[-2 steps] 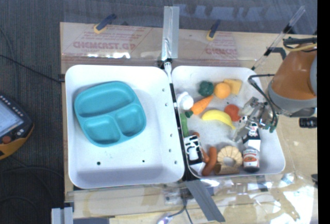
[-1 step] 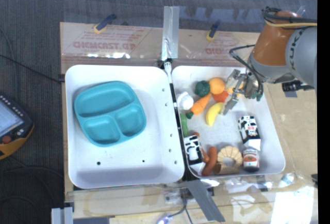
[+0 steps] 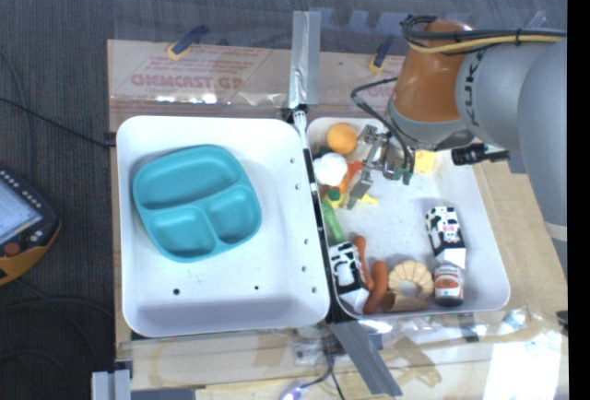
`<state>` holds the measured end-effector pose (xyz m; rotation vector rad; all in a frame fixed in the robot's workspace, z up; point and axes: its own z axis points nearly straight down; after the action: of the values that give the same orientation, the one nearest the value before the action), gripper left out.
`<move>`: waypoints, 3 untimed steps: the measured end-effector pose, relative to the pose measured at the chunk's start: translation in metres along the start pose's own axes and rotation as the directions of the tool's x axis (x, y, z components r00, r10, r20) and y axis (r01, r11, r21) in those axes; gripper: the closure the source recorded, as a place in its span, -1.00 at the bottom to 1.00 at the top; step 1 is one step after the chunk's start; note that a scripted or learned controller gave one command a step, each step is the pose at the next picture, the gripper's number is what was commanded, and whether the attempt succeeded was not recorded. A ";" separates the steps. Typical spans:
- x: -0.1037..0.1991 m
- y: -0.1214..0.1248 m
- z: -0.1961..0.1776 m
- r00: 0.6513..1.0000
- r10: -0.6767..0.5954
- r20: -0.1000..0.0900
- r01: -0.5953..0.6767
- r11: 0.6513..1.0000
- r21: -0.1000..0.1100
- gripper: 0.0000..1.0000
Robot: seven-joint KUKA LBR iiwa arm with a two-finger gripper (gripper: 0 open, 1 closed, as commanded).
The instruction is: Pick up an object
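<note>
Nothing lifted yet: gripper point(image 3: 367, 170) low in the right bin point(image 3: 479, 232), fingers apart and empty, just beside the white egg point(image 3: 329, 170) and orange ball point(image 3: 342, 138), grasp and lift left.

The bench point(image 3: 184, 76) bears two white bins side by side, left bin point(image 3: 147, 297) and right bin point(image 3: 484, 269).
</note>
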<state>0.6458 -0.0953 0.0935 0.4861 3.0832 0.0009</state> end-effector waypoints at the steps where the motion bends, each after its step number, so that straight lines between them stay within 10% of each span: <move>1: 0.053 -0.052 -0.001 0.997 0.073 0.001 -0.073 0.997 0.002 -1.00; 3: 0.040 -0.015 0.001 0.968 0.250 -0.003 -0.250 0.968 0.002 -1.00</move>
<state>0.6027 -0.0973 0.0920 0.8725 3.0010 0.0035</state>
